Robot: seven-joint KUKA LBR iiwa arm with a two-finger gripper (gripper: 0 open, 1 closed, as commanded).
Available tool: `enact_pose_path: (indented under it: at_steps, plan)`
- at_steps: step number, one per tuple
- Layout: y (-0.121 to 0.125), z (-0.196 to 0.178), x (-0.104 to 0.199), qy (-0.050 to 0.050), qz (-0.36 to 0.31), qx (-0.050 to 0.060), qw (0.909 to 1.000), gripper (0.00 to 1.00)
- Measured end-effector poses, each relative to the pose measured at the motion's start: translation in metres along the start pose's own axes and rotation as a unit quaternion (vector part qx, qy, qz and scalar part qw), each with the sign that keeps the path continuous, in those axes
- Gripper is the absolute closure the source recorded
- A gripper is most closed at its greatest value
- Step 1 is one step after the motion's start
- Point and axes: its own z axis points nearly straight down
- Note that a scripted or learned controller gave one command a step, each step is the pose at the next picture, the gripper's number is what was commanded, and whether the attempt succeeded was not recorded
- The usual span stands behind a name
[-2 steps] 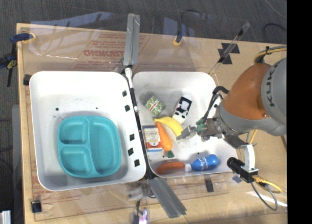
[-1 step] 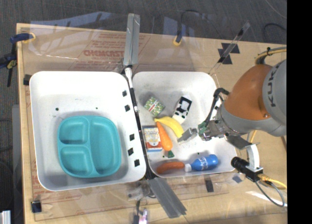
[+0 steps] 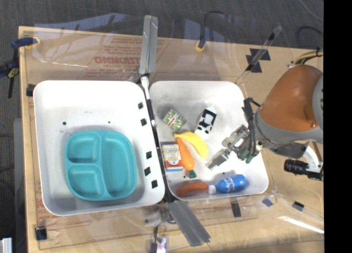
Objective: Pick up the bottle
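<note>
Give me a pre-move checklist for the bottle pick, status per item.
1. Blue bottle in view, lying on its side in the right bin: ok.
2. Gripper above the bottle, not yet on it: ok.
3. Nothing between the fingers: ok.
4. Room around the bottle: not ok, red sausage at its cap end, bin wall close.
5. Finger opening wide enough: cannot tell.

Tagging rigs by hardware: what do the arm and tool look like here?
The arm is grey with a rounded orange band above the wrist. The tool is a two-finger metal assembly, silver-grey, with green bits and dark cables near its base. A black cylindrical part sticks out beside the arm.
</note>
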Motion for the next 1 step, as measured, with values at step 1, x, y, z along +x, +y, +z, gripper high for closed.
enact_pose_path:
  at_steps: [1]
  plan:
    - [0.0004, 0.0474, 0.0017, 0.003, -0.058, 0.001, 0.9983, 0.00]
